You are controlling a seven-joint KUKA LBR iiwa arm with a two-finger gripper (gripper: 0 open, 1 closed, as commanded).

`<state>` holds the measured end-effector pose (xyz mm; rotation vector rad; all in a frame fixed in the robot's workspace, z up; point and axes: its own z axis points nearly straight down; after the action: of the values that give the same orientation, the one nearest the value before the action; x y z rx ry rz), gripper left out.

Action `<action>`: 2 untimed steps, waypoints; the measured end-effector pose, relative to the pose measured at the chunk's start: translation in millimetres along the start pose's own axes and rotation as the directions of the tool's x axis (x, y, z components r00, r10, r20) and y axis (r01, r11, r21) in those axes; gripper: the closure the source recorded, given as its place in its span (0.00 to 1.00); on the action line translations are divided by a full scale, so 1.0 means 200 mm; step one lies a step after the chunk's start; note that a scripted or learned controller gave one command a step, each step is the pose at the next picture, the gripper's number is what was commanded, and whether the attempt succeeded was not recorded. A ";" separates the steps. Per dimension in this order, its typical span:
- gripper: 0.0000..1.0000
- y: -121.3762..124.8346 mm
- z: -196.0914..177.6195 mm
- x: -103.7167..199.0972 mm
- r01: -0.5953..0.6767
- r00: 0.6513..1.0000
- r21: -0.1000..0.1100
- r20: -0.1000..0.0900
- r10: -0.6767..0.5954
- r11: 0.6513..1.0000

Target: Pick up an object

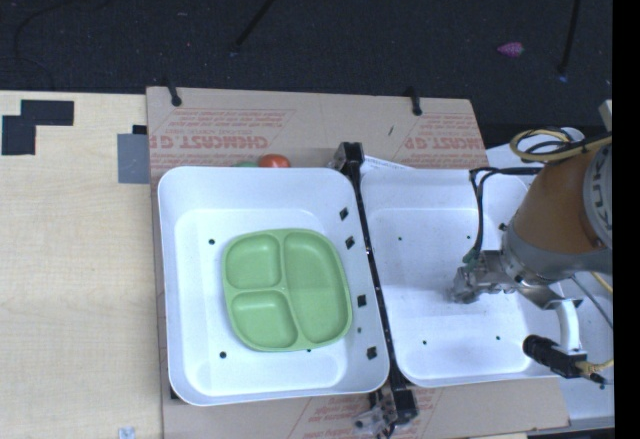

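Green plate point(287, 288) lies in left bin point(190, 207), well apart from hand point(472, 284).

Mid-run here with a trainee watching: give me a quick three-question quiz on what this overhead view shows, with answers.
1. True or false: the green divided plate lies in the left bin.
2. Over which bin is the gripper? A) left bin B) right bin C) neither
3. Fill in: a small red-orange object sits just beyond the left bin's ____ rim.

Key: 1 true. 2 B; the gripper is low over the right bin's floor, with no object seen at its tip. 3 far.
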<state>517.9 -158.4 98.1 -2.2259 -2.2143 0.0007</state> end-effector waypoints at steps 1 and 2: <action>1.00 0.05 -0.23 0.00 0.006 1.000 -0.004 0.001 -0.006 1.000; 1.00 0.07 -0.45 -0.01 0.006 1.000 -0.003 0.001 -0.006 1.000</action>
<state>532.5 -160.1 187.5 -2.2213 -2.2230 -0.0010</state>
